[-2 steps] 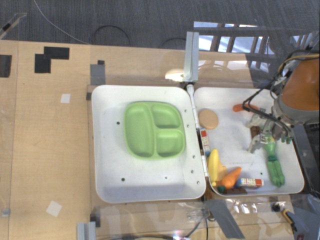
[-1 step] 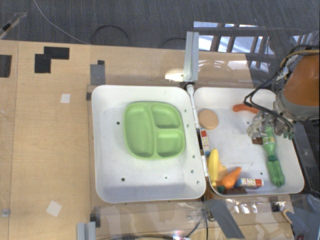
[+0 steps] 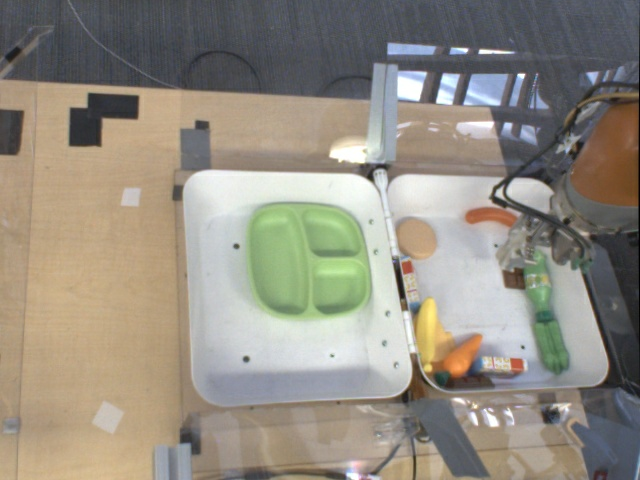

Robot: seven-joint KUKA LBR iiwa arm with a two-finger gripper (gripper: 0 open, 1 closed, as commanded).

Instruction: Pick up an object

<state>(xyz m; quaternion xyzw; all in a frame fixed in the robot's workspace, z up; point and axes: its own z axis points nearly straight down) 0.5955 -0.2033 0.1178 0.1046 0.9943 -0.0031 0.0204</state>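
no legible text, labels or numbers

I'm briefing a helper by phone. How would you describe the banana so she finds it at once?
Look in the right bin, along its left wall toward the near corner. The banana lies there, plain yellow, just left of the orange carrot.

One fixed camera looks down at a slant from above the tabletop (image 3: 90, 298), far enough to take in both white bins. The left bin (image 3: 215, 368) sits mid-frame, the right bin (image 3: 590, 368) beside it, perhaps slightly cropped rightward; dark floor (image 3: 250, 18) lies beyond.
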